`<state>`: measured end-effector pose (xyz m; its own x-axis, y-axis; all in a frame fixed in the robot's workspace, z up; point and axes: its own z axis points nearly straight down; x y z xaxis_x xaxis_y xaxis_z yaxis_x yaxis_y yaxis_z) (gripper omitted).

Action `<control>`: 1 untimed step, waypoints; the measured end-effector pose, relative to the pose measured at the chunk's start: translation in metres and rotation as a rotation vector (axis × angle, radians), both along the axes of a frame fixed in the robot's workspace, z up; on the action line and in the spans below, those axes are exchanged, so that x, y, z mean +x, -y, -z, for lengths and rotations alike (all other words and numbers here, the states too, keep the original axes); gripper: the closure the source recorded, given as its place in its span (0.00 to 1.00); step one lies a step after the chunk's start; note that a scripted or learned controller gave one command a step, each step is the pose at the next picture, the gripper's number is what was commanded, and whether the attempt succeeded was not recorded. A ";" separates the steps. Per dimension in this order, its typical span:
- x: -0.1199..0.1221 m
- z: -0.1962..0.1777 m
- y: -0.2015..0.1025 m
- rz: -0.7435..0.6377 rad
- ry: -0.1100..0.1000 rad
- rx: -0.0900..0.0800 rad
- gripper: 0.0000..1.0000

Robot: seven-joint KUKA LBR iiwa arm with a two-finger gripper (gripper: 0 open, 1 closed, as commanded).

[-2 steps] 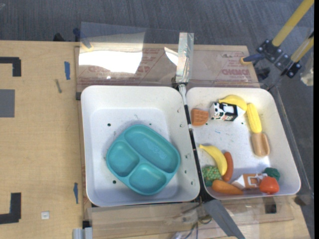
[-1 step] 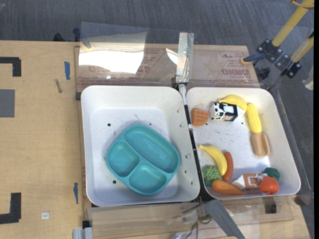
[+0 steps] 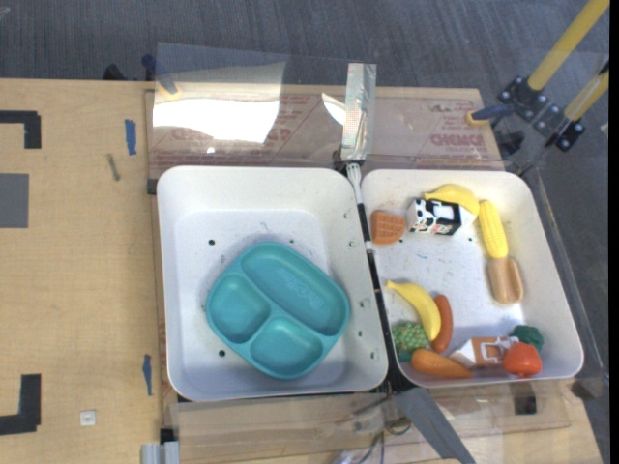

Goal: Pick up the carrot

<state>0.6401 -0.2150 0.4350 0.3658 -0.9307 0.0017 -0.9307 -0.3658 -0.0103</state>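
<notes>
2 white bins sit side by side on the tan surface [image 3: 68, 259], their inner walls touching along a dark seam. The left bin [image 3: 184, 211] carries a teal plate [image 3: 279, 307] with 3 compartments, set toward its near right corner, and bare floor lies along its far and left sides. The right bin [image 3: 551, 259] is crowded round its edges, with a bare patch of floor in its middle.

The carrot [image 3: 440, 363] lies flat in the near left corner of the right bin, close along the near wall, its thick end to the left and its tip pointing right. It is hemmed in: a green leafy piece [image 3: 410, 336] touches it from behind on the left, a red sausage [image 3: 443, 322] ends just above it, and a white and orange packet [image 3: 488, 352] sits just beside its tip. A banana [image 3: 416, 301] lies just beyond the green piece. The room above the carrot is open.

Whether the hand is open, closed or gripping anything cannot be told from this view, and nothing touches the carrot from above.

A red-orange fruit [image 3: 522, 359] with a green top lies in the near right corner; what kind it is stays hard to make out. The packet's print is too small to read
</notes>
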 end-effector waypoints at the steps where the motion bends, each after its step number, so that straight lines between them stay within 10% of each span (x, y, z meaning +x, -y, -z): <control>1: 0.028 -0.005 0.000 -0.393 -0.003 -0.002 1.00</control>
<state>0.6677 -0.2152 0.4395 0.6946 -0.7194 0.0023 -0.7194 -0.6946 -0.0067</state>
